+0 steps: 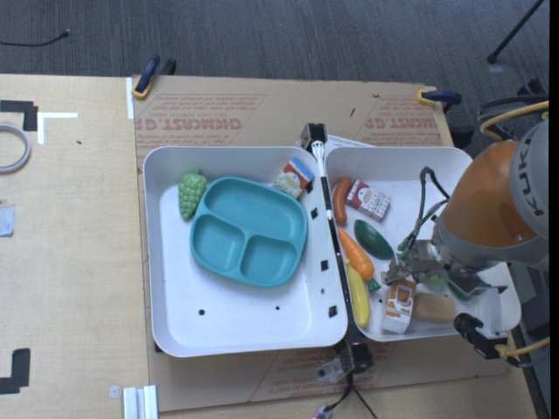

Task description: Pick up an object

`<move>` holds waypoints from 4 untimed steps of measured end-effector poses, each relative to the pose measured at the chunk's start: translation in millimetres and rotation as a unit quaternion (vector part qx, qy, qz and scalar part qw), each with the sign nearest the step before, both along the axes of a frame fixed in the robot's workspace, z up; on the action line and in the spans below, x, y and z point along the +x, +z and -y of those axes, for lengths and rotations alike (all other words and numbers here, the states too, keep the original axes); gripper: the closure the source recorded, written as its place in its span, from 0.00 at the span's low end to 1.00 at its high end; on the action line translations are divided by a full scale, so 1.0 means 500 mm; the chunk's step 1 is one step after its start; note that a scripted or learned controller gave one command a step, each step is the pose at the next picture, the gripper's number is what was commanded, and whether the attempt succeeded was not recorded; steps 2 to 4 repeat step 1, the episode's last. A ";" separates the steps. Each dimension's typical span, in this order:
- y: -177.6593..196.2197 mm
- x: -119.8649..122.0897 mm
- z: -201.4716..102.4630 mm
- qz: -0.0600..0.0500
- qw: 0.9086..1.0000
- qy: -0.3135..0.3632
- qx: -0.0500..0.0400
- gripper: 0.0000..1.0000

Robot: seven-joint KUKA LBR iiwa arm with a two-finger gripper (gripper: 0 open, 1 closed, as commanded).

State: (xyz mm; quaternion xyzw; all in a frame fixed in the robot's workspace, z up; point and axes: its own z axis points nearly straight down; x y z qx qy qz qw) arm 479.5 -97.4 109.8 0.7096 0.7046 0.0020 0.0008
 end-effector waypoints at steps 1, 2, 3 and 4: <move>0.182 -0.003 -0.063 -0.002 1.000 0.003 -0.001 1.00; 0.182 -0.003 -0.063 -0.002 1.000 0.003 -0.001 1.00; 0.182 -0.003 -0.063 -0.002 1.000 0.003 -0.001 1.00; 0.182 -0.003 -0.063 -0.002 1.000 0.003 -0.001 1.00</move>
